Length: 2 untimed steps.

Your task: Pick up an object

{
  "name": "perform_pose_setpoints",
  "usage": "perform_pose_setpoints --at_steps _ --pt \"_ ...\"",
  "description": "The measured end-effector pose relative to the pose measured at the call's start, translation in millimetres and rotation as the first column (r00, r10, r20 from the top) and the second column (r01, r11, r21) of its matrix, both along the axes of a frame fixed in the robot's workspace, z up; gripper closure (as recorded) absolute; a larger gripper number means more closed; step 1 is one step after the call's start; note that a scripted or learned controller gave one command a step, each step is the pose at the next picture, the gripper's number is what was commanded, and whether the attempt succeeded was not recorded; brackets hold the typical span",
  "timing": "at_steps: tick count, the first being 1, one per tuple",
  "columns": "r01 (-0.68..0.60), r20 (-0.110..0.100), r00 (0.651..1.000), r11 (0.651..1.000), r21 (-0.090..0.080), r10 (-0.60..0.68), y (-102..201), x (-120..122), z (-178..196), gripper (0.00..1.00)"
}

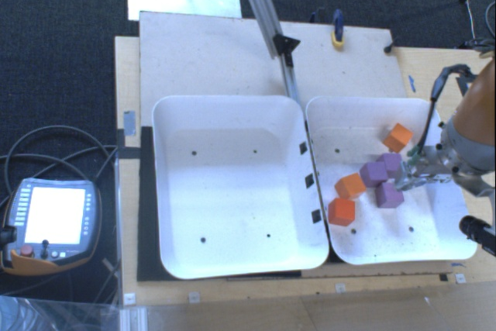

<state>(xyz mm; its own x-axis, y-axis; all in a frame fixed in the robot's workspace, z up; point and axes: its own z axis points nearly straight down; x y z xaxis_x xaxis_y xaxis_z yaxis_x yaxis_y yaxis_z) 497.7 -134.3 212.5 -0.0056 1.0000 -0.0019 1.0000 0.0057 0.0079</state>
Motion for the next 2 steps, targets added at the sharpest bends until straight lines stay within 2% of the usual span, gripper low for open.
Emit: perform_pose_setpoints --at_steps 1,2 --pt "-0.001 0.001 1.000 1.000 0.000 0.001 9 1 49 1.00" --pt "-0.004 -0.005 1.000 1.000 0.002 0.004 52 26 37 1.00"
